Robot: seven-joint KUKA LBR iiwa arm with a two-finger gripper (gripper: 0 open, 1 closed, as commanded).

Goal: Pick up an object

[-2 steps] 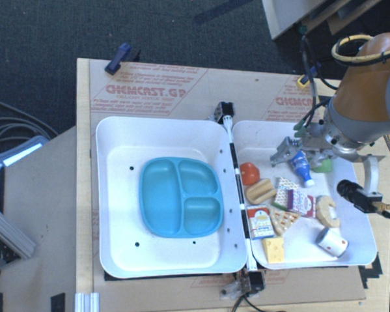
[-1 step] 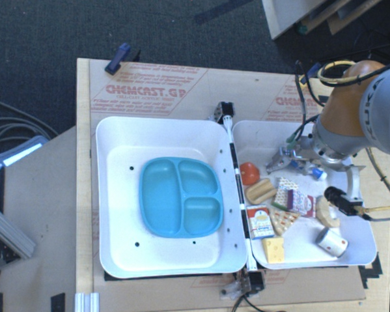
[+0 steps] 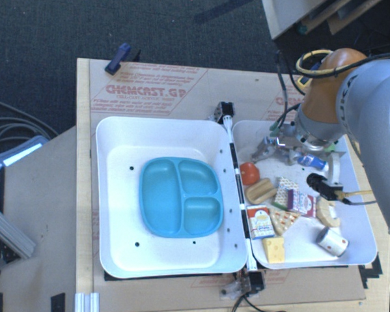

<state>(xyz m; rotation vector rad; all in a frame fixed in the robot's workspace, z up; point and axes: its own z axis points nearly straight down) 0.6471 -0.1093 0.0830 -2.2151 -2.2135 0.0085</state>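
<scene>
At the near edge of the bench [image 3: 174,301], a black clamp [image 3: 248,281] sits where the two white bins meet. Just behind it, in the right bin [image 3: 366,249], lies a yellow cheese wedge [image 3: 275,249], its long axis running from near to far. To its right a short white cylinder [image 3: 332,241] lies on its side, pointing slantwise toward the near right corner.

Farther back is a small red carton [image 3: 260,221], lying flat with its long side running near to far, touching a tan lattice-marked cracker [image 3: 285,220]. Behind these is a tan bread roll [image 3: 260,189], its long axis slanting from near left to far right, and just behind it a round orange-red ball [image 3: 249,172] against the bin's left wall. Two patterned packets [image 3: 294,198] lie side by side in the middle of the bin.

The grey arm [image 3: 373,109], with its orange band [image 3: 329,84], reaches in from the right. Its end effector [image 3: 290,149] hangs over the far part of the right bin, behind the pile. Whether it is open or closed cannot be told.

The left bin [image 3: 112,239] holds a blue divided plate [image 3: 180,197], its long axis running left to right.
</scene>
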